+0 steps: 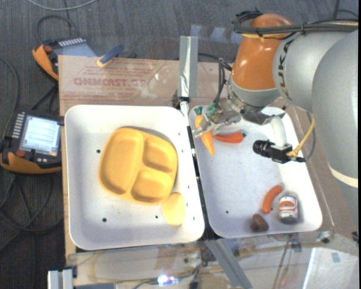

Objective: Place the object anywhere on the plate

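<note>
A yellow plate (138,163) with three compartments lies in the left bin (84,221). My gripper (215,123) hangs low over the far left corner of the right bin (240,215), close to the divider between the bins. An orange toy carrot (207,142) with a green top lies right under and beside the gripper, partly covered by it. Whether the carrot is held I cannot make out. A red chili (230,138) lies just right of the carrot.
A pale yellow lemon-like piece (174,209) rests against the plate's near right corner. In the right bin's near right corner are an orange sausage (271,198), a small can (287,208) and a brown lump (259,222). A black fitting (271,149) sticks out from the arm.
</note>
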Robot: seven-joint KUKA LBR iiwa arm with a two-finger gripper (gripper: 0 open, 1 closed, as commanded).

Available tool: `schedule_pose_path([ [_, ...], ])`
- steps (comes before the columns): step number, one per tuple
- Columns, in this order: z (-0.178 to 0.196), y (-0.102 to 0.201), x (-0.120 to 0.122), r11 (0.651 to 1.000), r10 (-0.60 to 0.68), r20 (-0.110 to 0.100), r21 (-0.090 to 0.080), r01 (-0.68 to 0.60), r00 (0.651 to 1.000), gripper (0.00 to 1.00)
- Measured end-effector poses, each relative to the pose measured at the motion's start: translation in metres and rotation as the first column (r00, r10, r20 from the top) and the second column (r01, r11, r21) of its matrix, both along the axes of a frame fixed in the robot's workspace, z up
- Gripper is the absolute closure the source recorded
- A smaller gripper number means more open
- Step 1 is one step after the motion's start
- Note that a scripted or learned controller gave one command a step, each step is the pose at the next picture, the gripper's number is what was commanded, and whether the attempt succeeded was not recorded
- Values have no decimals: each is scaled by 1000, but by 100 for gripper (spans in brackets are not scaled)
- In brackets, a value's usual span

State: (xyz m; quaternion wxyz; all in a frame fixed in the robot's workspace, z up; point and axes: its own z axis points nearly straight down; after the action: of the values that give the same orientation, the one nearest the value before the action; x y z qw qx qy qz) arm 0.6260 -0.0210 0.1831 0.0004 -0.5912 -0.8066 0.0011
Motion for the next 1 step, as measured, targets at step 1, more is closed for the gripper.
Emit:
schedule_pose_path([
  [1, 16, 76, -16, 992, -127, -1, 2, 127, 992, 100],
])
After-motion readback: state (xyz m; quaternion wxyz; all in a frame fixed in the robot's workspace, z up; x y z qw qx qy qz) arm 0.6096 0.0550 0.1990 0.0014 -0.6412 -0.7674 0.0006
